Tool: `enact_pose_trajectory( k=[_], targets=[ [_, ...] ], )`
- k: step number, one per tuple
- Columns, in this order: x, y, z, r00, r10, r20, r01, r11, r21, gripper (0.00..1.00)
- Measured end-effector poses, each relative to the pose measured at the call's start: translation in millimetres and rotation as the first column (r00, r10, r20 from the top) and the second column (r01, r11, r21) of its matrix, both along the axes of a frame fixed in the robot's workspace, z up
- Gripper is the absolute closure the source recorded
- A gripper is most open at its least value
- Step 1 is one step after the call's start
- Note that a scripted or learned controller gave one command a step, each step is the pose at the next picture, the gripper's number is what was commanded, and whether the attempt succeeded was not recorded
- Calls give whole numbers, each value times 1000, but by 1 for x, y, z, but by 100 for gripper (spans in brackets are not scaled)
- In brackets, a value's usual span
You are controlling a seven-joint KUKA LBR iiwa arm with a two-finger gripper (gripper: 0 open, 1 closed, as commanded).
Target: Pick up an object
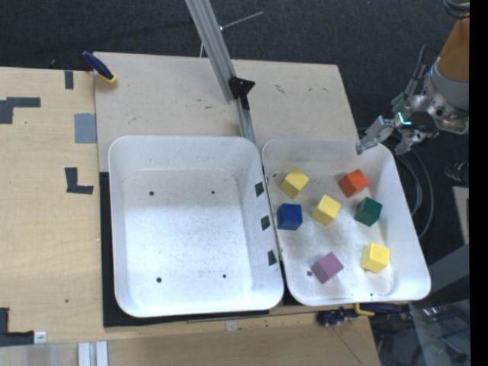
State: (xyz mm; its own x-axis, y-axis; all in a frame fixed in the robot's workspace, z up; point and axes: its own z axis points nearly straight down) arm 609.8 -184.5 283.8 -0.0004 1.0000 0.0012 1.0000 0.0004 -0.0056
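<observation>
The right bin [408,227] holds several small cubes. A yellow cube [295,182] and an orange cube [353,182] lie toward the back. A blue cube [289,216], a second yellow cube [326,209] and a green cube [368,211] sit in the middle. A purple cube [328,266] and a third yellow cube [375,257] are near the front. My gripper [383,143] hovers over the bin's back right corner, above and to the right of the orange cube. Its fingers are spread open, and they hold nothing.
The left bin [122,204] sits beside the right one, and their rims meet in the middle. A slanted metal rail [217,44] crosses the bench behind the bins. A blue and yellow tool [99,67] lies at the back left. Cables hang right of the bin.
</observation>
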Motion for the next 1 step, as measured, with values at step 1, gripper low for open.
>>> enact_pose_trajectory(
  k=[1],
  targets=[
    [1, 0, 3, 1000, 1, 4, -1, 1000, -2, 0]
  ],
)
